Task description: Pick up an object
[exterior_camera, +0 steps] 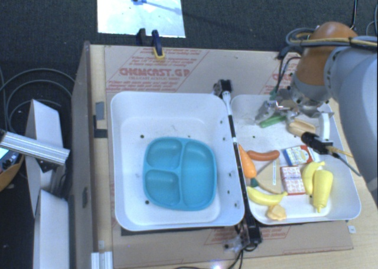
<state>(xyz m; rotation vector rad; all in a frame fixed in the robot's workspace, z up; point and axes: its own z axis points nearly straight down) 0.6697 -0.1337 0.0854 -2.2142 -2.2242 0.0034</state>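
Observation:
The right white bin (348, 203) holds several toy foods. A green pod (273, 121) lies at its far left, with a tan bread piece (301, 127) beside it. Nearer the front are a red sausage (263, 155), an orange carrot (248, 164), a yellow banana (266, 196), a yellow pepper (322, 188) and two small printed boxes (293, 179). My gripper (270, 110) hangs low over the bin's far left corner, just above the green pod. I cannot make out whether it touches the pod.
The left white bin (127, 144) holds a blue divided plate (180, 173). The grey arm (348, 79) comes in from the right over the right bin's far side. A black cable (319, 143) trails across that bin. The bins' shared wall (232, 144) runs between them.

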